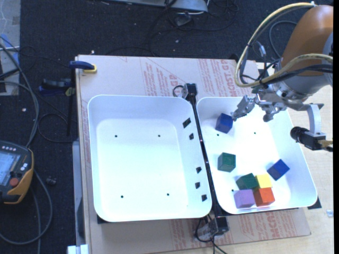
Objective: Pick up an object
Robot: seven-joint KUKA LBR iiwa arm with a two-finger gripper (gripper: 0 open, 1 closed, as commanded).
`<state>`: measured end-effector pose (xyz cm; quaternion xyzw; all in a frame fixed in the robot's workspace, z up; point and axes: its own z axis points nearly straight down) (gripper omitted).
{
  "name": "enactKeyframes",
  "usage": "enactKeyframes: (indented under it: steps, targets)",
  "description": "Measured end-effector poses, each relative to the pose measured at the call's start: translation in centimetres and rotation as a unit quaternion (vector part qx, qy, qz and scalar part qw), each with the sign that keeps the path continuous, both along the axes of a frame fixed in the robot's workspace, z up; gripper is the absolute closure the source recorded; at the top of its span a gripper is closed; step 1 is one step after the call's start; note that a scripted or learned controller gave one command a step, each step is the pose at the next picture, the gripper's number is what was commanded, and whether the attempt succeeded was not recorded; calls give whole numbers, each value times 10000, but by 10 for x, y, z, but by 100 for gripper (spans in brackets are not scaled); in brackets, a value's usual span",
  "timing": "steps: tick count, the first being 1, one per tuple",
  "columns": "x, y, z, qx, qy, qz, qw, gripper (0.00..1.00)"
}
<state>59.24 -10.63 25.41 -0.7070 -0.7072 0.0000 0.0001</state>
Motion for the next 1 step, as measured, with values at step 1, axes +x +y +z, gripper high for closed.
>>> enactKeyframes:
  steps: [1]
  targets:
    - [55,-11,-71,2,35,-1,10000,0]
